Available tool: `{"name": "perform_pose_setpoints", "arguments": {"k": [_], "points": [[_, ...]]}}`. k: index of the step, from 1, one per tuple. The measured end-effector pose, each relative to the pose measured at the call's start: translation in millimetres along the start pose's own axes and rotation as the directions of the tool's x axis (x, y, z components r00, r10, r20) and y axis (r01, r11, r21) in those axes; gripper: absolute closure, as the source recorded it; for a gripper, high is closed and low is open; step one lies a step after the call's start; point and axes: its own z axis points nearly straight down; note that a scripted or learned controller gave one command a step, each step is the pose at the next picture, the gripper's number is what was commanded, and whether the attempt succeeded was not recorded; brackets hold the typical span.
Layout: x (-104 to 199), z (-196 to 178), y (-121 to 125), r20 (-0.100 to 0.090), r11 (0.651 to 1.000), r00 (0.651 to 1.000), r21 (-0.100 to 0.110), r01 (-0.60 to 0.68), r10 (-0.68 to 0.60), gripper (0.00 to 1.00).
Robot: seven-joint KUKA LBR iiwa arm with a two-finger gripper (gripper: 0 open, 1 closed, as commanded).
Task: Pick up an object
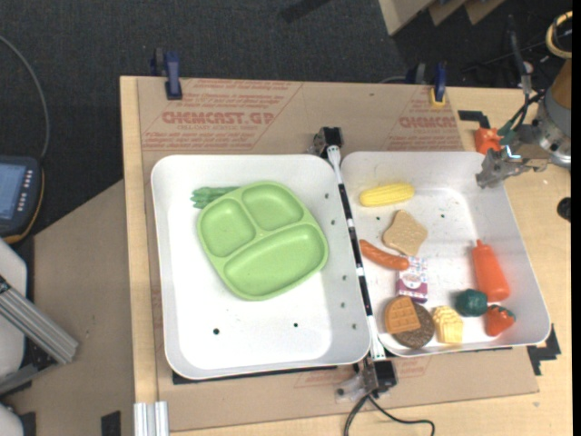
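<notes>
- Nine toy food items lie in the right bin (522, 243); none is designated, so the orange bottle (488, 271) near the right wall is treated as the likely pick.
- Gripper (495, 166): located at the far right corner of the right bin, over the rim, well apart from every item. Whether it is released or clenched cannot be told at this size.
- Bottle location: right side of the bin, between the far wall and the near cluster.
- Bottle orientation: lying flat; long axis runs far-to-near with a slight tilt; narrow cap end points far, toward the gripper.
- Risk 1: the bottle is round-bodied. A closure along its length instead of across it would probably let it roll or squirt out.
- Risk 2: the green item (471, 302) and red pepper (498, 320) sit just beside the bottle's near end. A descent there may catch two items or nudge them.
- Risk 3: the bin wall is near; the outer side of the gripper may strike it.
- Left bin (172, 316) holds a green divided plate (263, 239); not involved.
</notes>
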Motion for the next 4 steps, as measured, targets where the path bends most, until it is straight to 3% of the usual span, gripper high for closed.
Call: {"name": "perform_pose_setpoints", "arguments": {"k": [1, 2, 3, 4], "points": [[74.3, 75.6, -54.6, -0.013, 1.0, 1.0, 0.027, 0.0, 0.0, 1.0], [69.2, 71.1, -51.4, -0.006, 1.0, 1.0, 0.016, -0.004, 0.004, 0.0], [97.6, 131.1, -64.9, -0.009, 1.0, 1.0, 0.022, -0.003, 0.003, 0.0], [82.6, 128.0, -9.3, -0.004, 1.0, 1.0, 0.01, -0.002, 0.002, 0.0]]}}
